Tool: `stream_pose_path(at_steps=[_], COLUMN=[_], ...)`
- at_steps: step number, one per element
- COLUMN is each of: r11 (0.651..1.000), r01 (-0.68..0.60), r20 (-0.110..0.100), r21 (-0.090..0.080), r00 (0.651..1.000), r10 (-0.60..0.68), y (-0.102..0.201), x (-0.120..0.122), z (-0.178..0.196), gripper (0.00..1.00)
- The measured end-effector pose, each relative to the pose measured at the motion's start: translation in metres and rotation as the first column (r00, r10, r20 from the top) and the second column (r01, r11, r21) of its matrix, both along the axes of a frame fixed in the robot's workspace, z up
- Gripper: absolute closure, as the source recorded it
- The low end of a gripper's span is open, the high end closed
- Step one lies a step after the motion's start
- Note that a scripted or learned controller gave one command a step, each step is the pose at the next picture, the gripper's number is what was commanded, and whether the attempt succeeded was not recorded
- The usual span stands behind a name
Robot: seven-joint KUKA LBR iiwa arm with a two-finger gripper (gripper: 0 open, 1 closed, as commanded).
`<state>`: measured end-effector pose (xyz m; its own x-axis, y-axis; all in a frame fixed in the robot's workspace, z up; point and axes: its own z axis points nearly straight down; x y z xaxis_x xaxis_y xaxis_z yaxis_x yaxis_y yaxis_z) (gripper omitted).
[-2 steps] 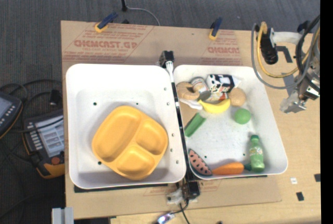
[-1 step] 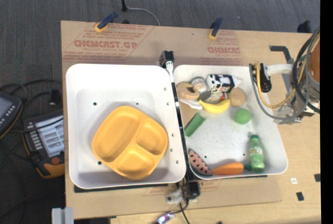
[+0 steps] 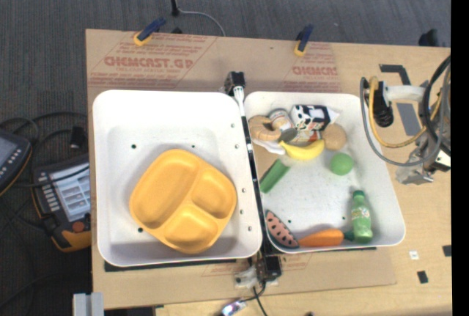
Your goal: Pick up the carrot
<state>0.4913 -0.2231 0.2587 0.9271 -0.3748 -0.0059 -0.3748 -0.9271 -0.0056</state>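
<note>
— Where is the carrot (image 3: 321, 238)?

— In the right bin (image 3: 381, 182), lying flat along its near wall. Its left end comes close to a watermelon slice (image 3: 280, 229) in the near-left corner; its right end touches the base of a green bottle (image 3: 360, 215) in the near-right corner.

— And the gripper (image 3: 421, 160)?

— At the counter's (image 3: 432, 263) right edge, outside the bin, amid cables. I cannot tell how the fingers stand.

— Any writing?

— Red print on the brown sheet along the counter's far edge: "CHEMCAST GP", upside down. The bottle's label is too small to read.

— What else?

— A banana (image 3: 304, 150), a green block (image 3: 274, 175) and a green ball (image 3: 341, 163) sit toward the bin's far side. The left bin (image 3: 117, 124) holds a yellow divided plate (image 3: 183, 199).
</note>
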Motion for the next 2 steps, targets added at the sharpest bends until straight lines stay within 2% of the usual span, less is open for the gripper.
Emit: stream_pose_path(at_steps=[1,2], r11=[0.984,0.986], r01=[-0.18,-0.168], r20=[0.003,0.003], r21=[0.001,0.001], r00=[0.984,0.986], r10=[0.18,0.168], y=[0.0008,0.0007], x=[0.0101,0.0017], z=[-0.0175,-0.0254], gripper=[1.0,1.0])
